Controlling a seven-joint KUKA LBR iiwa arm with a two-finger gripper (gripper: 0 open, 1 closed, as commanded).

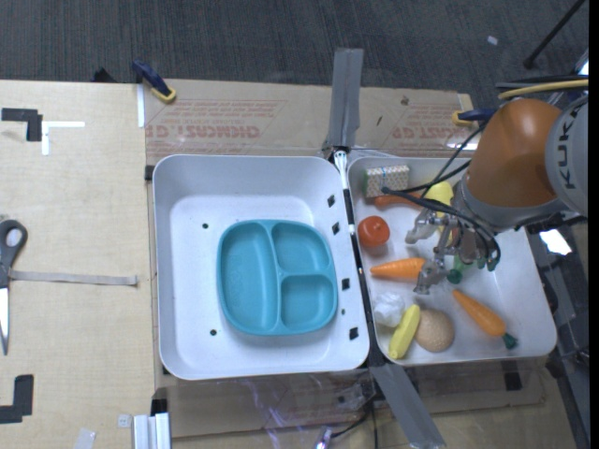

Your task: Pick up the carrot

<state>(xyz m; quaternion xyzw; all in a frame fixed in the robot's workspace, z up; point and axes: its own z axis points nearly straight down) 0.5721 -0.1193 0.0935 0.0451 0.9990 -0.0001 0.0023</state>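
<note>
— Nearest you, item one: right bin [524,342], front edge. What do you count there?

— You have a banana [404,331], a tan round bun [434,330] touching it, and a carrot [481,313] lying slantwise.

— Item two, the other carrot [398,269]?

— You see it mid-bin, lying flat below a tomato [373,231].

— Item three, the gripper [435,274]?

— It hangs just right of that carrot's thick end; you cannot tell its spread, and nothing visibly sits between its fingers.

— Left bin [168,279]?

— One teal divided plate [278,277].
</note>
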